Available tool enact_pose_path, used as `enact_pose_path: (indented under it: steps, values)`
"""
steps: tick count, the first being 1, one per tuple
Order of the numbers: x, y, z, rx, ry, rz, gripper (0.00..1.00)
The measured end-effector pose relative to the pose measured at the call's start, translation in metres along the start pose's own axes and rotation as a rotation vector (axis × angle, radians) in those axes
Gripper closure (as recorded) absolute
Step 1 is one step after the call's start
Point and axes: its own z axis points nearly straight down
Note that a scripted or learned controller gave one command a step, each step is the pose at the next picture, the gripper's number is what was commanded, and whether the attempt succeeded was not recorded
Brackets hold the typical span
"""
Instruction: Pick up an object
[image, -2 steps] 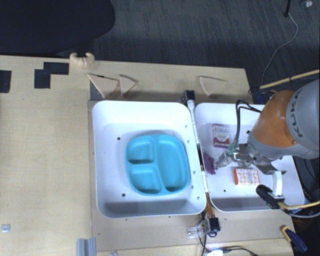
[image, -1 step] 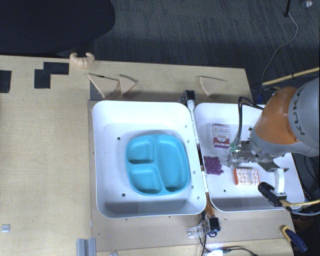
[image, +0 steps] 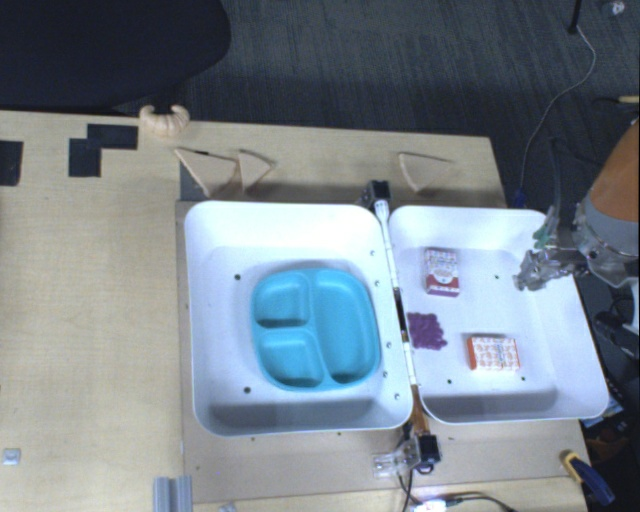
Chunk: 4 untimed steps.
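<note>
**Claw at right bin's far-right rim, nothing visibly held**

We see the arm (image: 615, 205) cut off at the frame's right edge; just the orange band and grey wrist show. The claw (image: 533, 272) is small, metallic and blurry, sitting over the right bin (image: 500, 400) near its right wall. We cannot tell whether its fingers are apart or together. Nothing is visible between them.

Right bin, shallow white plastic with rounded corners, holds three things, all lying flat and apart from each other. A small red-and-white packet (image: 442, 271) lies toward the far side, print too small to read. A purple clump (image: 427, 331), irregular and soft-looking, lies close to the bin's left wall. A flat orange-and-white box (image: 493, 353), rectangular, lies nearer the front; label unreadable. All three are well apart from the claw.

Left bin (image: 215, 300) holds a glossy blue tray (image: 315, 327) with three compartments and rounded edges, sitting roughly centred.

The desk (image: 90, 330) is pale wood-look board. A small tan object (image: 163, 120) near its far edge is too blurred to identify. Cables at the front edge are partly cut off.
</note>
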Motion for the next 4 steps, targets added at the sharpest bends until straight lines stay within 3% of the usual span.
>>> enact_pose_path:
  steps: [1,2,3,4]
  values:
    - [-0.03,0.005,0.018,0.002,0.001,-0.001,1.0]
    - [-0.03,0.028,0.016,0.001,0.001,-0.004,1.0]
    - [0.016,0.105,0.019,0.001,0.003,-0.006,1.0]
    - [0.015,0.105,0.019,0.001,0.002,-0.005,0.0]
